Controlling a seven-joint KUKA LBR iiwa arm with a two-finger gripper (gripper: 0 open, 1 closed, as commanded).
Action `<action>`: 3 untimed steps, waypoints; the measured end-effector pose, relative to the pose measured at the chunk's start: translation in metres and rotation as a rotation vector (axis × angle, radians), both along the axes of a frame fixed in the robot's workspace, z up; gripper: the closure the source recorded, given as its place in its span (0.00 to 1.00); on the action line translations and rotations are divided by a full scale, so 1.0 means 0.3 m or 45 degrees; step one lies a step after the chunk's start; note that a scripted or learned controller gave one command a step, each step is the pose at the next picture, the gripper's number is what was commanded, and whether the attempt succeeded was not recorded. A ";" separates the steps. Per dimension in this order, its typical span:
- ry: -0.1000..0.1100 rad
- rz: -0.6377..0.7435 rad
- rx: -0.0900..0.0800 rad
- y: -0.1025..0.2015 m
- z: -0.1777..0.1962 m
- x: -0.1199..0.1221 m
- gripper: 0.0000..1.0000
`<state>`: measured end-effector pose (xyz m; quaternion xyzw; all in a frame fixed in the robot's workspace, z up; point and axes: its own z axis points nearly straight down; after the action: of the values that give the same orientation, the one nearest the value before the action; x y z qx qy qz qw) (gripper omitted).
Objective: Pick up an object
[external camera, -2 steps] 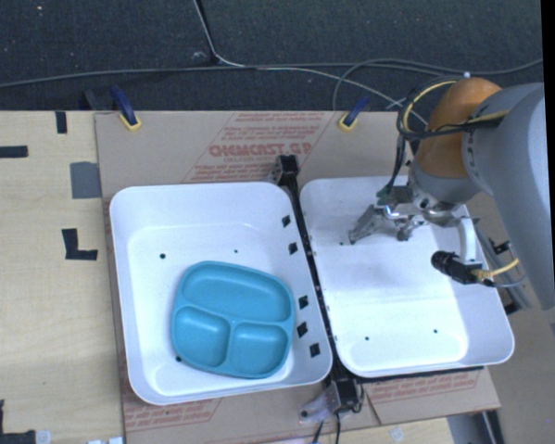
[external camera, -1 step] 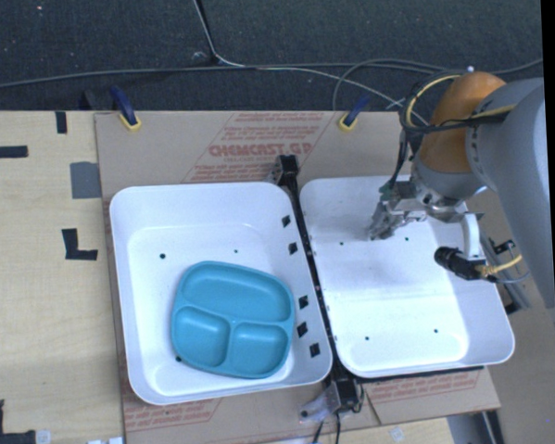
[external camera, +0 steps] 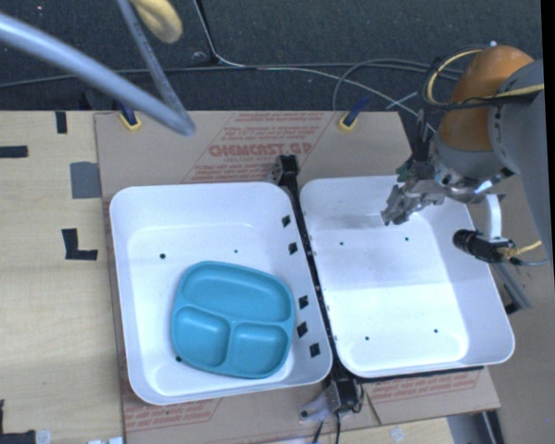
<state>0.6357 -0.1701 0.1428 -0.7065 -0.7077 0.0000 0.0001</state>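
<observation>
Plate (external camera: pixel 232 319): a blue divided plate, the one thing here to pick up, lies flat in the left bin (external camera: pixel 133 215), toward its near side, right way up with its three hollows showing.
Why there: my guess is it lies flat so that a rim edge can be pinched from above.
Tool (external camera: pixel 397 207): hangs over the far part of the right bin (external camera: pixel 483 336), well apart from the plate; I cannot tell whether it is spread or pressed together, and nothing shows in it.
Right bin: bare white floor under the tool.
Table (external camera: pixel 39 275): pale wood with a cardboard sheet (external camera: pixel 246 144) under both bins.
Judgement: the arm would need to cross the divider to the left bin.
</observation>
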 end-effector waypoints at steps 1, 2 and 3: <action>-0.004 0.000 -0.001 -0.020 0.167 -0.021 1.00; -0.001 0.000 0.000 -0.017 0.223 -0.020 1.00; 0.002 0.002 0.000 0.162 0.236 -0.026 1.00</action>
<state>0.6279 -0.1216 0.2137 -0.7059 -0.7083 0.0005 0.0006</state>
